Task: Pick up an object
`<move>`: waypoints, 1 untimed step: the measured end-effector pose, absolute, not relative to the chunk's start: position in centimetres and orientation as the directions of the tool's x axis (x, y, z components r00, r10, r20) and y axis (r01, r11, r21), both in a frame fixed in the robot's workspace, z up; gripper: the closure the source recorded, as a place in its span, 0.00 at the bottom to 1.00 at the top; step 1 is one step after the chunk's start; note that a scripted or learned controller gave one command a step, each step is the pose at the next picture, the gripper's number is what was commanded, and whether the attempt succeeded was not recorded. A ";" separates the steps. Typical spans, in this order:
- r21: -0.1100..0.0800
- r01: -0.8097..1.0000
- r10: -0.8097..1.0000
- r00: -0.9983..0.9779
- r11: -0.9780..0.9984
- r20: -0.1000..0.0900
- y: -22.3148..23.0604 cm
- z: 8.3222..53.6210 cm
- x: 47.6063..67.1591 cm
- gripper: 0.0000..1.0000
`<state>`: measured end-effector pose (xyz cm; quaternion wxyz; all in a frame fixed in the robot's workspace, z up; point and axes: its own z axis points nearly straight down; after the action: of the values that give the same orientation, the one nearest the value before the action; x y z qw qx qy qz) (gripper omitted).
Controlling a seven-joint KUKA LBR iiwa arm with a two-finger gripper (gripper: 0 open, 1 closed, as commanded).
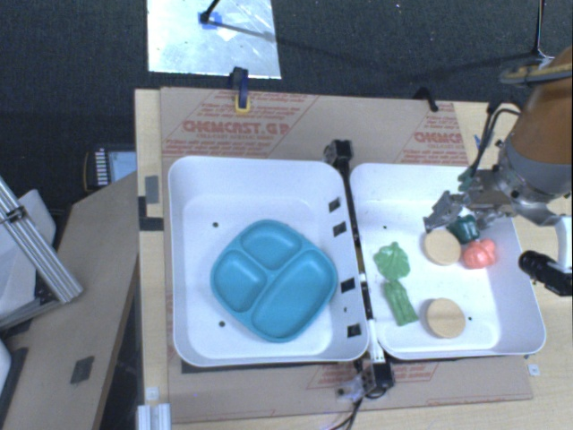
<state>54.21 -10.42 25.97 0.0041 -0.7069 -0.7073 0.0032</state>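
Observation:
In the right bin [403, 186], my gripper [459, 215] hangs over the bin's right half, just above a small dark teal object [466, 231]. Directly under it lie a tan disc [440, 248] and a pink-red lump [479, 254], with the teal object wedged between them. Further left rest a leafy light green piece [391, 260] and a green pickle-like piece [400, 301]. A second tan disc [444, 318] lies near the bin's front. The arm's grey body and orange band hide part of the bin's right rim.
The left bin [192, 186] holds a blue divided plate [273, 279]. A black divider strip with clips [351, 249] runs between the bins. A black part of the arm [548, 271] sticks out at the right bin's right edge.

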 end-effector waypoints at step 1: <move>0.002 1.000 1.000 -0.003 0.003 0.000 -10.4 26.6 54.4 0.00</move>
<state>54.42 -10.40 26.57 -0.0007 -0.7061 -0.7081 -0.0005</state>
